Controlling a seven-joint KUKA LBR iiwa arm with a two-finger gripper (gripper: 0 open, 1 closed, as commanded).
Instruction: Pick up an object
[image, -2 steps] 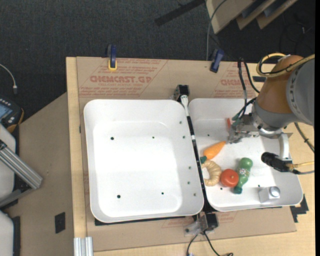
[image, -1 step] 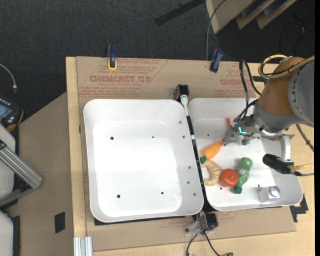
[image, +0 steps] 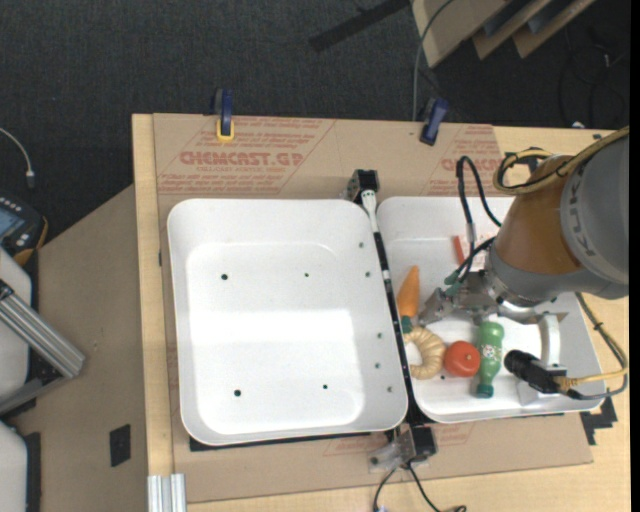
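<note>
The right white bin (image: 440, 225) holds an orange carrot (image: 408, 290) by its left wall, a beige ring (image: 426, 353), a red tomato (image: 461, 358) and a green bottle (image: 489, 356) lined up near its front. A small red piece (image: 456, 246) lies further back. My gripper (image: 440, 302) reaches in from the right and hangs low over the bin, just right of the carrot and above the ring. Nothing can be seen held in it.
The left white bin (image: 200, 300) sits beside the right one, with a black strip (image: 383, 270) along the shared edge. Blue clamps (image: 224, 108) (image: 434, 118) hold the brown board at the back. The arm's orange band (image: 535, 225) covers the right bin's far right side.
</note>
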